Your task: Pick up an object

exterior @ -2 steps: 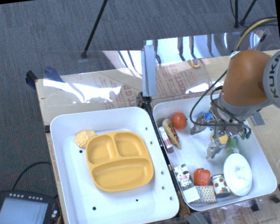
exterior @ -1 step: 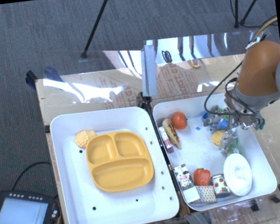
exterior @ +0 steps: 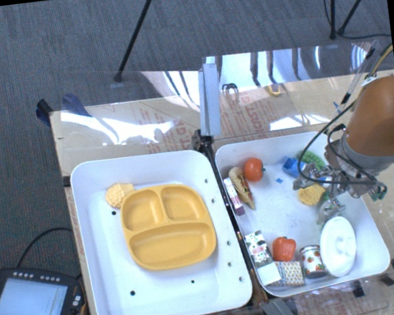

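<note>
The arm (exterior: 373,126) is seen entering from the right, over the right bin (exterior: 374,234). The end effector (exterior: 330,197) is placed low over the bin's right side, just above the white round lid (exterior: 338,244) and beside a yellow waffle-like piece (exterior: 310,195). Whether it is open or closed cannot be told; nothing is seen gripped.

Candidate objects are all located in the right bin:
- red tomato (exterior: 253,169) near the top, beside a hot-dog toy (exterior: 241,186)
- blue piece (exterior: 291,167) and green piece (exterior: 312,159) at upper right, partly hidden by the arm
- small carton (exterior: 256,247) against the left wall
- red pepper (exterior: 284,248) near the bottom, just beside the carton
- patterned box (exterior: 292,272) and small can (exterior: 312,261) along the bottom wall, beside the white lid

In the left bin (exterior: 101,274), a yellow divided plate (exterior: 168,225) is laid roughly in the middle, with a small yellow waffle toy (exterior: 119,194) touching its upper-left corner.

Both bins are set side by side on the table (exterior: 128,130). A teach pendant (exterior: 32,303) is seen on the floor at lower left.
</note>
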